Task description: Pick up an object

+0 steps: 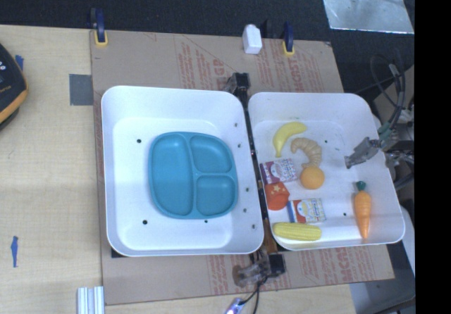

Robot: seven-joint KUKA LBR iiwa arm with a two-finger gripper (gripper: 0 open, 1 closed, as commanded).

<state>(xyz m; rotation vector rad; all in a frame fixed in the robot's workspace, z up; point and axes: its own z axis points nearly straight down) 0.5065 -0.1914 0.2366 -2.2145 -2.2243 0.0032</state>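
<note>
Over the right bin (366,105) our pincer (358,153) reaches in from the right edge, low above the bin floor, its grey tip aimed left toward the food toys. Whether its fingers are spread or pressed together we cannot tell, and nothing shows between them. To its left lie the croissant (308,148) and the orange (312,177), with the banana (287,135) farther left again. The carrot (362,211) lies nearer us, below the pincer, its long axis running near to far with the green top at the far end. Corn (297,231) lies crosswise along the near wall, beside a tomato (277,197) and two small packets. We judge the carrot or the orange the closest pick, each needing a short move. A blue plate (193,173) sits in the left bin (120,235) on the tabletop (42,186).
</note>
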